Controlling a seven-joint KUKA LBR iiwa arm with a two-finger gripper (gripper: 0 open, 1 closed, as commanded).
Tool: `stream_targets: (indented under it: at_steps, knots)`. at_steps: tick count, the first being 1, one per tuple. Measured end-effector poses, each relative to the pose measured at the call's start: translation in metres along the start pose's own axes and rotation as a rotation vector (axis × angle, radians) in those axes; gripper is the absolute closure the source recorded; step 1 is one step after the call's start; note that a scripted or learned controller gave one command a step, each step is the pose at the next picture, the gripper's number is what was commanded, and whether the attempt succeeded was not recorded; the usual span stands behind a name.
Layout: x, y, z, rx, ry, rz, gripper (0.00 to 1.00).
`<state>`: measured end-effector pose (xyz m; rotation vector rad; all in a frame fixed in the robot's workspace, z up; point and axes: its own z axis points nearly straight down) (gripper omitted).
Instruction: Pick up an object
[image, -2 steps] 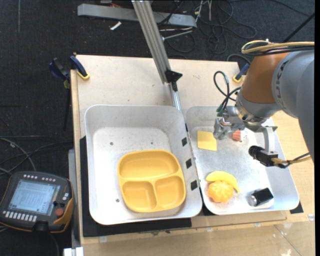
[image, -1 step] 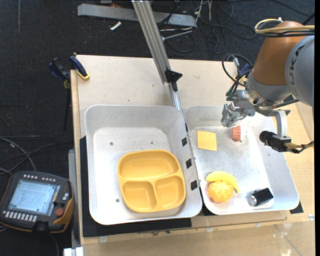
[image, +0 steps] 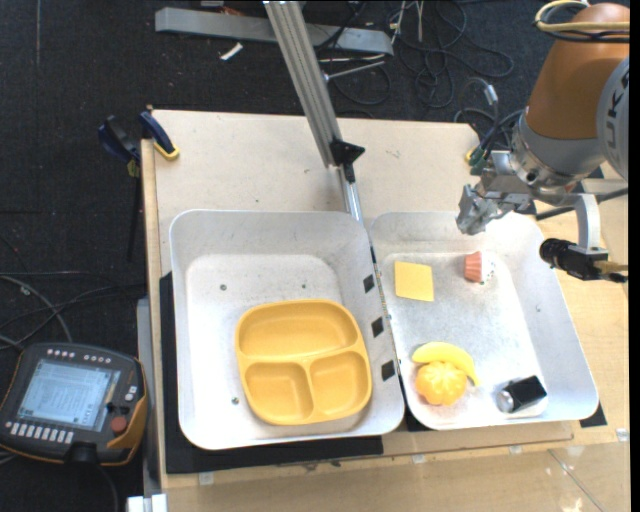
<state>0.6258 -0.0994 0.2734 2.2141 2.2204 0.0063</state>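
Handheld controller (image: 70, 400) sits closest to the lens, off the desk (image: 250, 160) at its lower-left corner, parked out of the arm's way

Landmark = the right bin (image: 560, 330). Contents:
- yellow square block (image: 414, 281) in its upper-left part
- small pink piece (image: 473, 266) just beside the block, toward the back wall
- orange (image: 441, 385) with a banana (image: 445, 356) touching its top, at the front edge left of centre
- black cylinder (image: 522, 393) in the front right corner, well apart from the fruit

Left of that bin, the other bin (image: 200, 250) carries a yellow divided tray (image: 300, 360), lying flat, compartments up

End effector (image: 478, 215) hangs over the right bin's back rim, just behind the pink piece, nothing between its fingers (image: 470, 222). Opening width: can't tell, the fingers read as one grey cluster from this angle

Judgement: pre-grasp stage, no pick made yet. Pink piece is the nearest candidate, but it's small and near the sloped wall, so finger clearance could be tight. Yellow block lies flat, so little to grab at the sides. Fruit pair touching, so a grab on one may nudge the other

Objects are scattered loosely, likely for random pick trials
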Motion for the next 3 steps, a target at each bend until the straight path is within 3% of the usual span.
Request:
stream_targets:
  at_steps: [3]
  knots:
    - [0.150, 0.006, 0.028, 0.009, 0.002, -0.005, 1.00]
